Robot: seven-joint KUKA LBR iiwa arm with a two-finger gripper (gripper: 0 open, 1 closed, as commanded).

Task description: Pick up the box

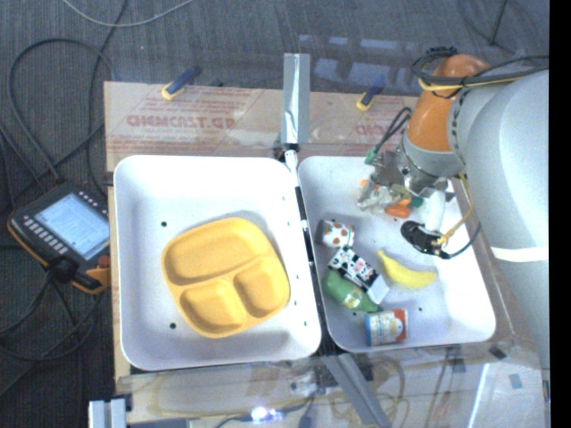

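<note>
**A:** Start from the near edge. What lies in the right bin (486, 324)?

**B:** Nearest is a small can (385, 326) on its side. Just beyond it, a green bottle (349, 292). Touching the bottle's far side is the box (358, 267), a small carton with a black-and-white pattern, lying tilted near the bin's left wall. A banana (407, 273) lies just to its right, and a small spotted cup (336, 234) stands just beyond it.

**A:** How will the box handle?

**B:** By its look, light and fairly stiff, though thin card will dent under a hard squeeze. I would take it across its two long sides, at the middle. The bottle crowds one side, so clearance there is tight.

**A:** And the hand?

**B:** The hand (385, 193) hangs at the far end of the right bin, well apart from the box. Whether it is spread or pressed together, I cannot tell. In the left bin (143, 239) is a yellow tray (227, 275).
</note>
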